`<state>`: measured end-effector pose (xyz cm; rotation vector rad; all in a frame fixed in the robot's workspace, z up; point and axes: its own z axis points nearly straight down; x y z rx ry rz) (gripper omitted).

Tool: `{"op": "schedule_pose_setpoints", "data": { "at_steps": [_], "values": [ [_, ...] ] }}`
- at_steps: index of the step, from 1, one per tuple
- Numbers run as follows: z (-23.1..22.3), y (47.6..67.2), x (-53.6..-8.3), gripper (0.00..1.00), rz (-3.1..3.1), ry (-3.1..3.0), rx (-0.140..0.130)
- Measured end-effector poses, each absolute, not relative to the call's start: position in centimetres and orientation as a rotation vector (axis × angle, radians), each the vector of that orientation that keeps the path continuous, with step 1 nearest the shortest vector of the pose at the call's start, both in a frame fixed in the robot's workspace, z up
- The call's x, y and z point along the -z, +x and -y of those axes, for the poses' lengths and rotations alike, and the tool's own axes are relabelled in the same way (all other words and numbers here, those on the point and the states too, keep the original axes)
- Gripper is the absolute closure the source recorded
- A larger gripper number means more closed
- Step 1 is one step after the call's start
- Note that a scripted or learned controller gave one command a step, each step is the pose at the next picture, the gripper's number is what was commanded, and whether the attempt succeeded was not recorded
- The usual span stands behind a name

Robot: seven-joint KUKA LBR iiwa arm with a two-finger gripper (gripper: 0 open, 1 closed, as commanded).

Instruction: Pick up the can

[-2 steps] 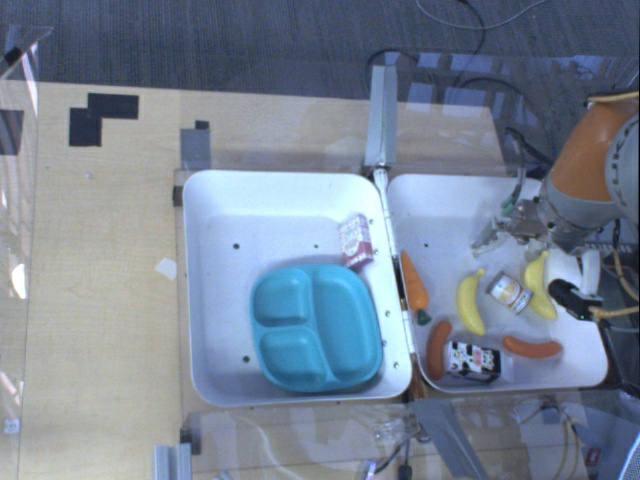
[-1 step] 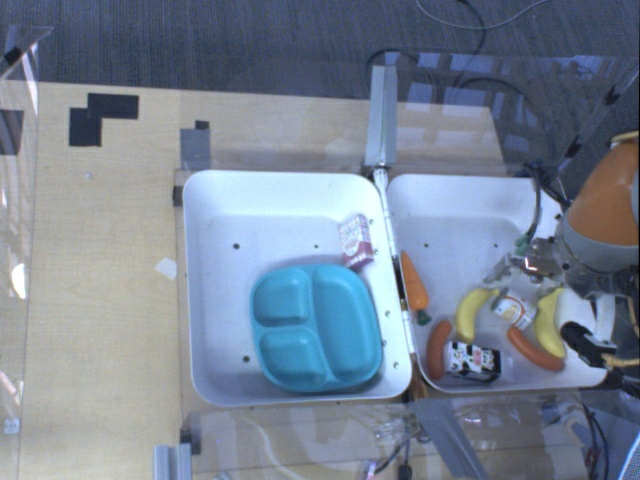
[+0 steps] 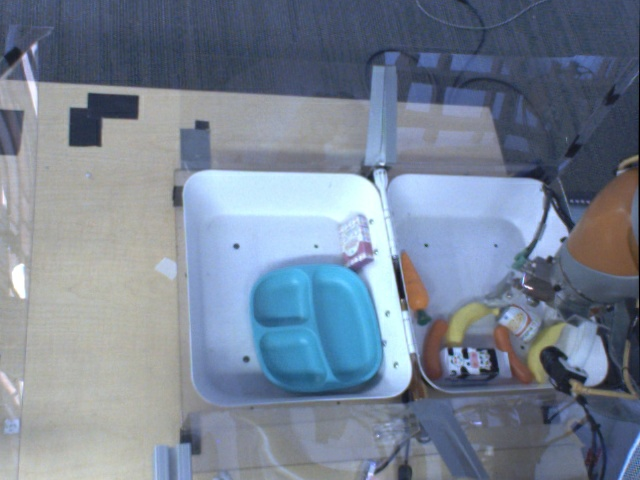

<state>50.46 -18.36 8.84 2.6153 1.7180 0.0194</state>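
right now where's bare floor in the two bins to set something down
Left bin: bare along its far and left walls, around the blue tray. Right bin: far half bare. Its near end is crowded with carrot, banana and gripper.

- A pale wooden table (image 3: 110, 298) carries the scene — black square marks (image 3: 100, 118) sit near its far left corner.
- Dark grey carpet floor (image 3: 230, 23) runs beyond the table's far edge, with a thin cable (image 3: 480, 13) looped on it.
- Clear panels (image 3: 20, 218) stand along the table's left edge — light glints on them.
- A grey metal post (image 3: 381, 118) stands at the far edge.
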Motion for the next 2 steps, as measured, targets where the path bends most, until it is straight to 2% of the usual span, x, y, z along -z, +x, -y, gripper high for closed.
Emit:
{"op": "schedule_pose_setpoints", "data": {
  "at_steps": [1, 2],
  "values": [
    [18.2, 50.7, -9.6, 1.0, -1.725, 2.613, -0.021],
    [10.7, 49.7, -20.7, 1.0, -1.771, 2.595, 0.001]
  ]
}}
